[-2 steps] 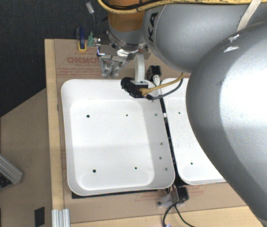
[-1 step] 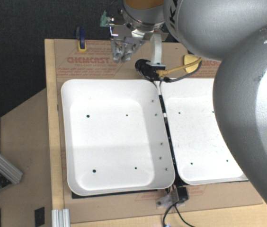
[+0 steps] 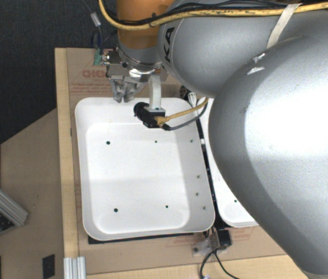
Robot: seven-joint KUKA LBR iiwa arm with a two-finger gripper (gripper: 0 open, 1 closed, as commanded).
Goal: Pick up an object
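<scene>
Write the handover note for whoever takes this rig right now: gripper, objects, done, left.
Gripper: hanging over the far rim of the left bin, toward its back left corner. Whether its fingers are open or shut is not readable, and no object shows between them.
Objects: none visible on the exposed left bin floor. The arm covers most of the right bin.
Done: no pick visible.
Left: find an object, grasp it, lift it.

light: bright, even | shadow: soft band across left bin (image 3: 141,214) | arm (image 3: 280,127): blurred, near lens
</scene>
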